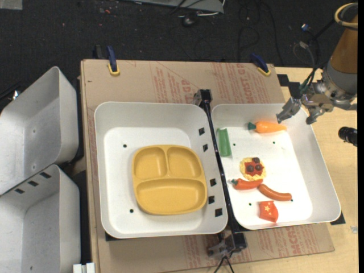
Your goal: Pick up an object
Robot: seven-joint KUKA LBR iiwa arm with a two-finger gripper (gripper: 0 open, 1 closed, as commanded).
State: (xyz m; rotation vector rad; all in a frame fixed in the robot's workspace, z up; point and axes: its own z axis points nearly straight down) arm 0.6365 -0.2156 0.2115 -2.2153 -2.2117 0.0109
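Carrot (269, 127), orange with a green stem end, lies in the upper part of the right-hand bin (318, 175), right of centre in the frame; I judge it the likeliest target because it is the item nearest my gripper (300, 112). My gripper hangs at the upper right of the frame, over the bin's far right corner, its two fingers spread apart with nothing between them. One fingertip sits just beside the carrot's right end; whether it touches I cannot tell from this slanted angle.

Other candidates in the same bin, lower in the frame: a green block (223, 141) along the bin's left wall, a small pizza (253, 167) near the middle, a red chilli pepper (246, 183) just below it, a sausage (275, 194) to the lower right of that, and a red strawberry-like piece (268, 210) nearest the bottom edge. All rest on the bin floor.

The left-hand bin (108, 152), centre of the frame, bears a yellow divided plate (169, 178).

Progress, as I judge it: nothing is grasped and nothing lifted, so the task is at its approach stage. Left to do: lower over one item, close on it, and raise it clear of the bin floor.
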